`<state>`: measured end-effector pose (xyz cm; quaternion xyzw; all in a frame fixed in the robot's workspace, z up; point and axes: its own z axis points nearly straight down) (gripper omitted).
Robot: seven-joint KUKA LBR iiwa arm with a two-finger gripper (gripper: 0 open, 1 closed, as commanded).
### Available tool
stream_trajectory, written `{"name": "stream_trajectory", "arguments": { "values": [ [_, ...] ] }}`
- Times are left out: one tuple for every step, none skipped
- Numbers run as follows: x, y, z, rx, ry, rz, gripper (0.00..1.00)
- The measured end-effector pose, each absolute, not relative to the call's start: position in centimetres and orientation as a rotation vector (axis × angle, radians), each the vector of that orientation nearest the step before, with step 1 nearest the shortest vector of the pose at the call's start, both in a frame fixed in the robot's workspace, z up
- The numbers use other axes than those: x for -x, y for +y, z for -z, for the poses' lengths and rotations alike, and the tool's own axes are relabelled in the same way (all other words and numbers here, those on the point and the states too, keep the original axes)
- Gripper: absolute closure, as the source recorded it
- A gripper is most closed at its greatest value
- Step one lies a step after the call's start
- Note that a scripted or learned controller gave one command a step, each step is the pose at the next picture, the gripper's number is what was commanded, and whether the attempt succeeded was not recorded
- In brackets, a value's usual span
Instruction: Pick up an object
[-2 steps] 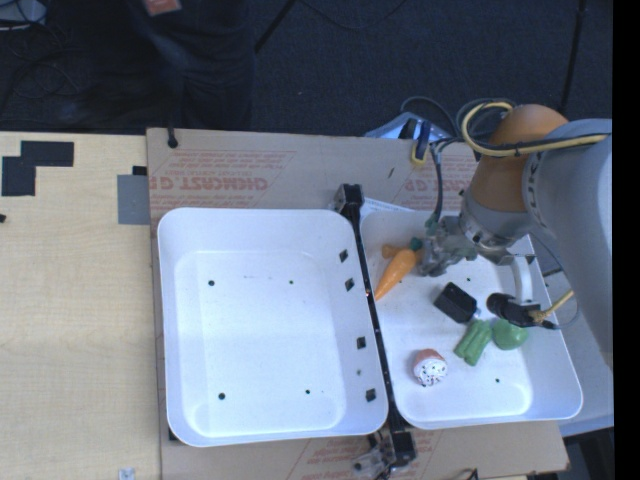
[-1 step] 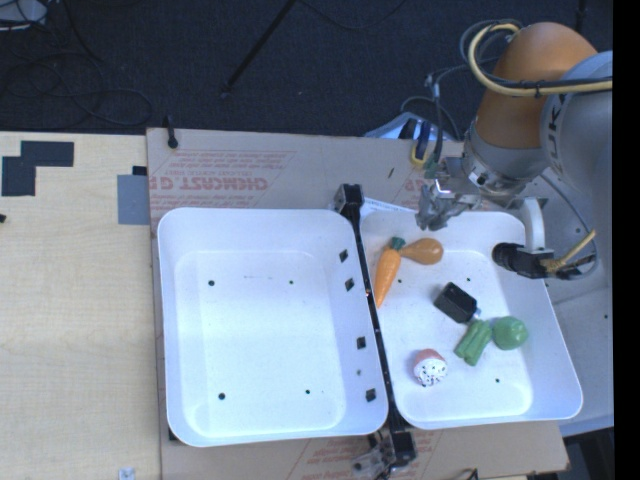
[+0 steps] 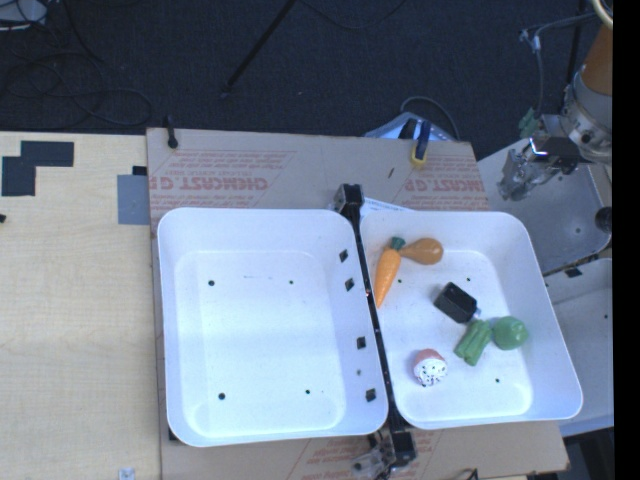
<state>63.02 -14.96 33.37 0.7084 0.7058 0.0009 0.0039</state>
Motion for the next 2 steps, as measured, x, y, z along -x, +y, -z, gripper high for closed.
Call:
{"name": "stream_trajectory", "arguments": {
  "values": [
    [-56.8, -20.3, -27.9, -2.232, 2.219, 0.008, 1.00],
    [-50.8, -21.6, -41.6, -2.220, 2.209, -0.005, 1.00]
  ]
}}
